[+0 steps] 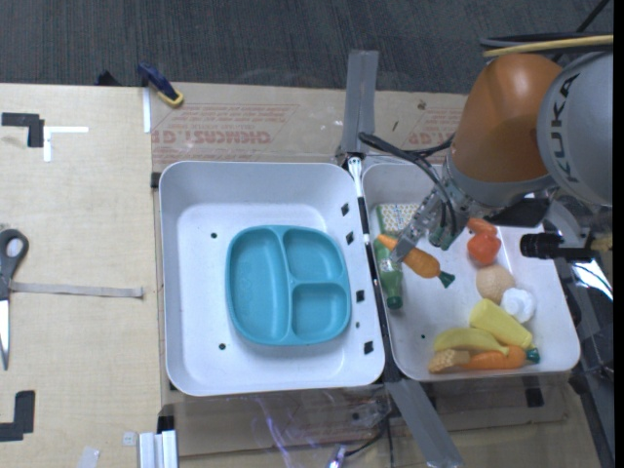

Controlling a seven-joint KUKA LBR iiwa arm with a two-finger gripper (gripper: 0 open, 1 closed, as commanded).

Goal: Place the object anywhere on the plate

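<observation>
Right beside gripper (426, 237) — bin wall (371, 252)

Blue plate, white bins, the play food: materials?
Blue plate: likely moulded plastic, matte, uniform turquoise with rounded compartment ridges. White bins: probably thin formed plastic, slightly glossy, with soft rounded corners. Carrot by the hand and banana: seemingly toy plastic or rubber, judging by their flat, saturated colour.
</observation>
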